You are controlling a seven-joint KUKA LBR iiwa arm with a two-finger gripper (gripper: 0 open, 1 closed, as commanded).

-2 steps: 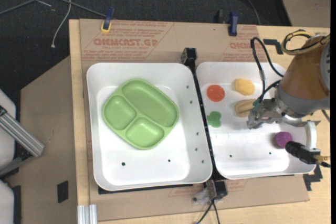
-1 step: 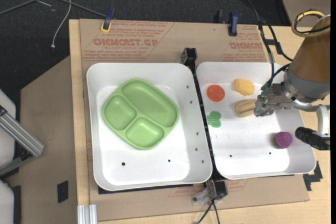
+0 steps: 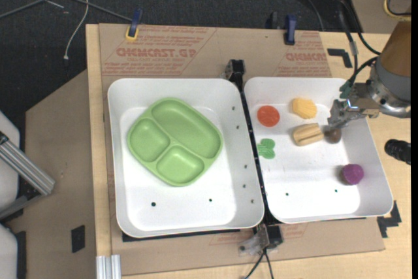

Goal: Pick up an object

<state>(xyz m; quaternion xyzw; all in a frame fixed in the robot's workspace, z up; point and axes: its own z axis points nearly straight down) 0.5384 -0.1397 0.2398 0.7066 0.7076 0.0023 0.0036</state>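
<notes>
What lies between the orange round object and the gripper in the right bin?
In the camera view, a tan cylinder-shaped piece lies between the orange round object and the gripper, its right end close to the gripper.

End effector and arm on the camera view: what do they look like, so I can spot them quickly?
The arm comes in from the right as a rounded grey body with an orange-tan band above the wrist. The end effector is a small metallic grey assembly ending in dark tips, with a touch of green beside its mount. Dark cables run behind the arm.
</notes>
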